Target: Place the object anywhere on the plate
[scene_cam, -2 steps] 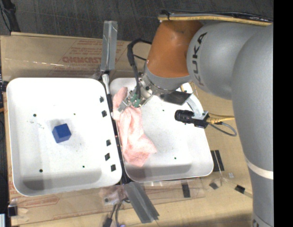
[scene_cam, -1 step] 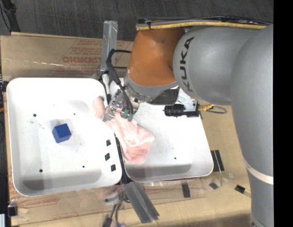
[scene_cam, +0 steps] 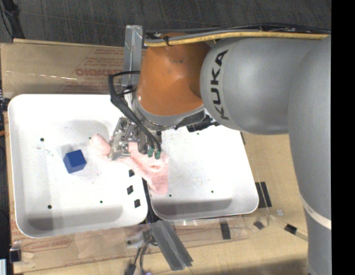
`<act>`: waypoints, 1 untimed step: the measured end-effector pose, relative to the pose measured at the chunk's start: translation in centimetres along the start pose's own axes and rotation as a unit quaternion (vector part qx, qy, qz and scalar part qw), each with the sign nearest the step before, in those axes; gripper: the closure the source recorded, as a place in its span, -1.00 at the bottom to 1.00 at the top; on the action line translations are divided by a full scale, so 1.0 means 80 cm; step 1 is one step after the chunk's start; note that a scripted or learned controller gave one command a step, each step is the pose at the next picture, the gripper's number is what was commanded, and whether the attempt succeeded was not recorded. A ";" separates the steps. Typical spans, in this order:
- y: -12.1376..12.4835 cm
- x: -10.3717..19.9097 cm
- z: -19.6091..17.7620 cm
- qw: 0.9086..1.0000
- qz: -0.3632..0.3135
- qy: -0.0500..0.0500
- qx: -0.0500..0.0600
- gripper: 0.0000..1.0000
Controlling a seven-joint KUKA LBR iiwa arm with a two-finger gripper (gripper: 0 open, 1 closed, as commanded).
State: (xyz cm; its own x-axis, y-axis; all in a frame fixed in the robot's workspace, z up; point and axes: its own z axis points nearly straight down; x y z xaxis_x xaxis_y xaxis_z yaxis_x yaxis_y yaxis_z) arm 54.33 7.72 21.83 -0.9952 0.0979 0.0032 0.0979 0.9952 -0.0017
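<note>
Gripper sits low over the seam between the 2 white bins, hanging from the big grey arm with its orange band. We can't tell how far the jaws are open or whether anything is between them; the metal and cabling blur together there. Pink plate lies crumpled-looking across the divider, one end in the left bin just beside the gripper, the rest draped into the right bin. Gripper overlaps the plate's upper part from our angle; contact unclear. Blue cube rests on the left bin floor, left of the plate, near it but apart, not touching the gripper. We see cardboard under and behind the bins.
</note>
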 end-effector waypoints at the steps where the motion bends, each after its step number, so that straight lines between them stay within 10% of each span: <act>1: 0.060 0.017 -0.011 0.999 -0.051 -0.001 0.000 1.00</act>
State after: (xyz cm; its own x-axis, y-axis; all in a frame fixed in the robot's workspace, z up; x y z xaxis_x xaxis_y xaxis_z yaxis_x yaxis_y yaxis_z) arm 53.46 12.67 22.68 -1.0000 -0.0043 0.0006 -0.0043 1.0000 -0.0009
